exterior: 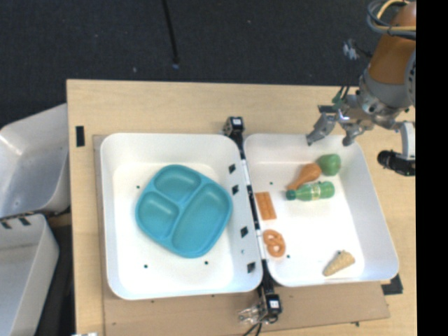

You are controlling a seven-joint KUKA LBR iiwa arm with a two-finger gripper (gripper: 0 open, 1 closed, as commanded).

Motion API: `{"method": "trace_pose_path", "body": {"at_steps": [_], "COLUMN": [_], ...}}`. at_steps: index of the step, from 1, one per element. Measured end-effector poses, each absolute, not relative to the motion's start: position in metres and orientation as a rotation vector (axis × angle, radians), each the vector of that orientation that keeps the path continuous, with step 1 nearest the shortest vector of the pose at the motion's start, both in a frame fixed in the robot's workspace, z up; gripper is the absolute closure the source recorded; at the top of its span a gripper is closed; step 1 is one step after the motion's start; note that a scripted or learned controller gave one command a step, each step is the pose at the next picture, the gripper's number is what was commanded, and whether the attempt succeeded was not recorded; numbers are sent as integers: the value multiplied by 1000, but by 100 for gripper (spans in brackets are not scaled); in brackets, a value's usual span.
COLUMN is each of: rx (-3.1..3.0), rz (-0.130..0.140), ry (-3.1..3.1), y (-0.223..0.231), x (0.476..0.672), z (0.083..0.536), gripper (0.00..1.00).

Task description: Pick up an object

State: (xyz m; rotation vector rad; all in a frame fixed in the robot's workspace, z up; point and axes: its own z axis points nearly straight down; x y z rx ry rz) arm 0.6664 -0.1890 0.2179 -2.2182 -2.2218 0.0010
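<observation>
My gripper point(333, 136) hangs over the far edge of the right bin point(378, 247), fingers spread open with nothing between them. Just below it lies an orange carrot with a green top point(315, 171). A green bottle point(311, 192) lies beside the carrot. Nearer the divider sits an orange rectangular block point(264, 206) and an orange pretzel point(274, 243). A tan wedge point(339, 262) rests near the bin's front right corner.
The left bin point(119, 257) holds a blue divided plate point(183, 210). A black clip point(233, 125) sits at the far end of the divider between the bins. Bare wooden bench point(175, 107) runs behind both bins.
</observation>
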Motion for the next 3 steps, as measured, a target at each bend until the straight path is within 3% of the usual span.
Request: {"method": "trace_pose_path", "body": {"at_steps": [1,3], "rx": [-2220,-2220], "rz": [-2,5], "ry": [-2226,-2225], "y": [-189,-191], "x": [668,666], "z": [219,105], "gripper": [0,0]}}
